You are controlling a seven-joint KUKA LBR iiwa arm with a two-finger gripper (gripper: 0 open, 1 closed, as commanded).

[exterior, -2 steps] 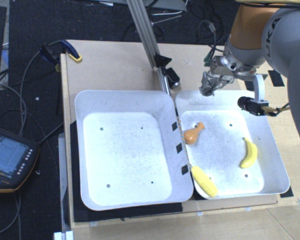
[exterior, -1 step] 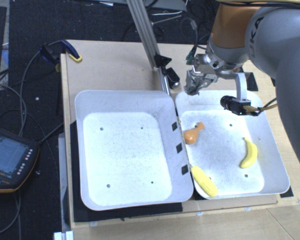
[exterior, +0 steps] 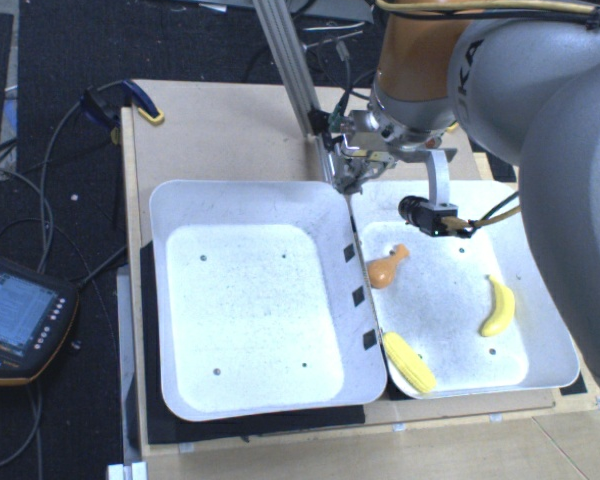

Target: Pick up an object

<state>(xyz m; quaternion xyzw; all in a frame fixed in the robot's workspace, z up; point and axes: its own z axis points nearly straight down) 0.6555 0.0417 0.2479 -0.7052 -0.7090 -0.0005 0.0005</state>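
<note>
Three objects lie in the right bin (exterior: 445, 313). An orange drumstick-shaped toy (exterior: 386, 266) rests near the bin's left wall. Over on the right side lies a yellow banana (exterior: 498, 306), and a yellow corn cob (exterior: 408, 362) sits in the front left corner. My gripper (exterior: 352, 172) hangs over the back left corner of the right bin, close to the divide between the bins. It is above and behind the orange toy, apart from it. The grey wrist and orange band (exterior: 430, 28) rise behind it.
The left bin (exterior: 162, 213) sits beside the right one on the wooden bench (exterior: 220, 128). A slanted aluminium bar (exterior: 285, 53) stands just behind the gripper. A blue clamp (exterior: 130, 96) grips the bench's back left corner. A teach pendant (exterior: 15, 318) lies off the bench at left.
</note>
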